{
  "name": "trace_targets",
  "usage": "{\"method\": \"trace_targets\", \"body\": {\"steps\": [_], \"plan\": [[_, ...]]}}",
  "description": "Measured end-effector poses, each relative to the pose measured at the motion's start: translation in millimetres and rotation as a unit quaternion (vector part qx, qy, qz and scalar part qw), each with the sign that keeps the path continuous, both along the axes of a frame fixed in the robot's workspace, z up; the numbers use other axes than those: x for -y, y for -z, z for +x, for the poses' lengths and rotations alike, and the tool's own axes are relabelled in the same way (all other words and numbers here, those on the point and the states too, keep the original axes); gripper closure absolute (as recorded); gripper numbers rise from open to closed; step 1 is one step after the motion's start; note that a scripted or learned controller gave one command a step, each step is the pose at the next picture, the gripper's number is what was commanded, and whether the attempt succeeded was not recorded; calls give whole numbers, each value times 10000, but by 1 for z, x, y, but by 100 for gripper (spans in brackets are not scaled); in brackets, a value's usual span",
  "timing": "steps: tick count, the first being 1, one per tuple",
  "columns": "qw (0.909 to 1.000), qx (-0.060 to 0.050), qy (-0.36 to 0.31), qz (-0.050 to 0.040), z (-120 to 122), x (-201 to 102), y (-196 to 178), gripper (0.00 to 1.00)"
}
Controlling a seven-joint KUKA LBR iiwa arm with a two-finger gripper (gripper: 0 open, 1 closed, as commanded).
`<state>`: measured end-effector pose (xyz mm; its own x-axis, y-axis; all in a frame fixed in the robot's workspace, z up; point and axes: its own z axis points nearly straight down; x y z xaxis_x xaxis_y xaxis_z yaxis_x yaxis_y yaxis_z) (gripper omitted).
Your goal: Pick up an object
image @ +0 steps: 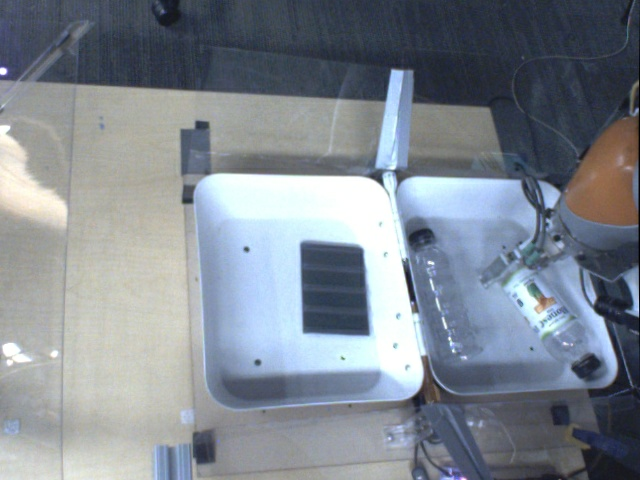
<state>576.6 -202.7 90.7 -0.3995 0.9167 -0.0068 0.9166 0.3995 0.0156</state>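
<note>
Over the right bin (470,193) – gripper (512,266) (grip unclear) beside labelled bottle (541,309).

The grey arm with its orange band (608,183) runs off the right edge, so most of it is cut away. Its two-finger gripper (512,266) is too small and blurred to read, and it covers the upper end of the labelled clear plastic bottle (548,318), whose print is illegible.

2 clear bottles (441,298) (548,316), rt bin
</note>
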Motion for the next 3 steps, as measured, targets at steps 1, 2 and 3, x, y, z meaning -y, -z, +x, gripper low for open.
{"method": "trace_targets", "body": {"steps": [1,2,3], "plan": [[10000,45,-5,3,4,-2,-13,100],[9999,-37,-121,-2,28,-115,-76,100],[9981,-48,609,-3,94,-123,-104,100]]}}
